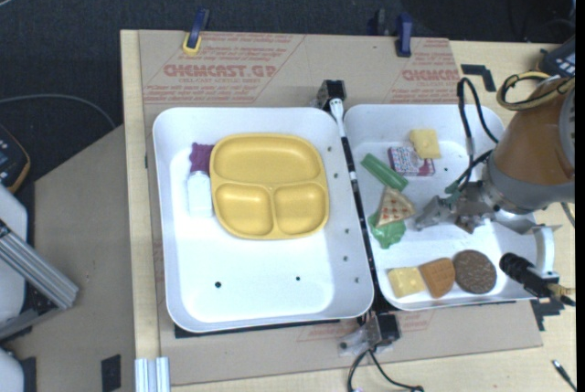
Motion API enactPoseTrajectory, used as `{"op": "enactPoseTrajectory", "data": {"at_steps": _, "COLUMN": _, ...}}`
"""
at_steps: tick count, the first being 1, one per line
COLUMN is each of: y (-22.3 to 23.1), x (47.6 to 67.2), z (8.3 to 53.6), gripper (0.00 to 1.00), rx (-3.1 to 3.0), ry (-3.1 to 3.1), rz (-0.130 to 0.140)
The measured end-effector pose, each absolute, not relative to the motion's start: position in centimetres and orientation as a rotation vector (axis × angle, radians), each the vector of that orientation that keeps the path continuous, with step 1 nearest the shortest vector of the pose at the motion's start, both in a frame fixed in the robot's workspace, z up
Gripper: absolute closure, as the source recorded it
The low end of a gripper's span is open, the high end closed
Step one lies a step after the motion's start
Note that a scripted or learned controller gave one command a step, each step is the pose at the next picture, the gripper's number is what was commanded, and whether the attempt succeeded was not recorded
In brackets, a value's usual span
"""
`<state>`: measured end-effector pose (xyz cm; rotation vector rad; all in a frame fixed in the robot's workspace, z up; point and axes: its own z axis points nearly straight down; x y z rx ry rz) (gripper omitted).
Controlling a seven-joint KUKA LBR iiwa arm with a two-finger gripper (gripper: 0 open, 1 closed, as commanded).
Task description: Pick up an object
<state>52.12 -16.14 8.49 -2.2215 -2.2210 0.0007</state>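
My gripper (437,211) hangs low over the middle of the right bin (485,119), on the arm coming in from the right. Just left of it lie a triangular pizza-like slice (394,208) and a green piece (381,173). Behind it are a small printed packet (408,160) and a pale yellow cube (424,143). Along the bin's front lie a yellow cracker (405,280), an orange cracker (438,276) and a round brown cookie (474,271). Nothing shows in the gripper's grasp.
The left bin (265,290) bears a yellow divided plate (270,184), with a purple item (200,156) and a white bottle (198,195) at its left side. Black cables (471,121) loop over the right bin's far rim. Clamps hold the board's far edge.
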Motion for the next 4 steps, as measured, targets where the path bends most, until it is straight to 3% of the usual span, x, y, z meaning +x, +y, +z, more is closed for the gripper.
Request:
{"op": "enactPoseTrajectory", "data": {"at_steps": 1, "y": -16.3, "x": 52.3, "z": 9.8, "gripper": 1.0, "rx": -2.229, "ry": -2.225, "rz": -0.003}}
{"op": "enactPoseTrajectory", "data": {"at_steps": 3, "y": -16.4, "x": 53.2, "z": 20.4, "gripper": 1.0, "rx": -2.225, "ry": -2.23, "rz": -0.006}}
{"op": "enactPoseTrajectory", "data": {"at_steps": 4, "y": -16.5, "x": 53.3, "z": 22.7, "gripper": 1.0, "rx": -2.224, "ry": -2.227, "rz": -0.004}}
